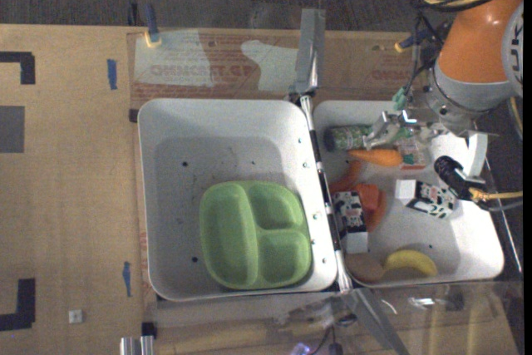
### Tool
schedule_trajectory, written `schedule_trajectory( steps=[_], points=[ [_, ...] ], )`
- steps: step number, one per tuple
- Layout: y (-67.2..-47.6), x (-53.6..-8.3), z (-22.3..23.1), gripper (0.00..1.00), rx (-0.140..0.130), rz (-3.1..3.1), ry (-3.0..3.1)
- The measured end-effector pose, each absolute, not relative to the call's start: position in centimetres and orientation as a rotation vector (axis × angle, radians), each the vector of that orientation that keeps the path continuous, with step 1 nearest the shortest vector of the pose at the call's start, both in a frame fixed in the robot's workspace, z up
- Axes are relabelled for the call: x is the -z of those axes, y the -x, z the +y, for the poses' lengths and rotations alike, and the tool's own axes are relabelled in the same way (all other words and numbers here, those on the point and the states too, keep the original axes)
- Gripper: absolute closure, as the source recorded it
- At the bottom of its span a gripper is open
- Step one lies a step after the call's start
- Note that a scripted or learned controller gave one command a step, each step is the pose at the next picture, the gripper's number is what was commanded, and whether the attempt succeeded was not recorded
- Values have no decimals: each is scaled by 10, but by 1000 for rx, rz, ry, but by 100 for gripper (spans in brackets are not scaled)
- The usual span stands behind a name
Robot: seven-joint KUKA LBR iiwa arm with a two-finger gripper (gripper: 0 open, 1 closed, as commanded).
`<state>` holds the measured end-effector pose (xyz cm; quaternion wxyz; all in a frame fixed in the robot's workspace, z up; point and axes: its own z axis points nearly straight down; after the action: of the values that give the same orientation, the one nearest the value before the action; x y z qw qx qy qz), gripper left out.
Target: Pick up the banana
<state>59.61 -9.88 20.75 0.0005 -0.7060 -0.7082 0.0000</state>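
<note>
Lying nearest: banana point(410, 263), yellow, at the near edge of the right bin point(486, 258), beside a tan round item point(366, 266), untouched.
Left bin point(166, 137): green divided plate point(253, 234) resting toward its near right corner.
Mid right bin: black-and-white carton point(351, 220) against the divider, an orange item point(368, 199) just behind it, a patterned small box point(434, 197) to the right.
End effector point(401, 127): over the far part of the right bin, above a carrot point(376, 156) and near a green can point(347, 135); whether its fingers are apart or together cannot be told, and well apart from the banana.
Arm point(478, 46): grey with orange band, entering from the right.
Tabletop point(66, 179): tan, with blue tape marks.
</note>
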Motion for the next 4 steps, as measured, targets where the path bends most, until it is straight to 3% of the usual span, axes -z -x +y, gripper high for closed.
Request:
schedule_trajectory(
  steps=[1,2,3,4],
  points=[
    [-549,-89,-177,0,6,-2529,1882],
    [-482,-90,-152,0,-6,-2697,1652],
    [-479,-93,-140,0,-34,-2624,1795],
    [-484,-103,-134,100,-15,-2636,1792]
  ],
)
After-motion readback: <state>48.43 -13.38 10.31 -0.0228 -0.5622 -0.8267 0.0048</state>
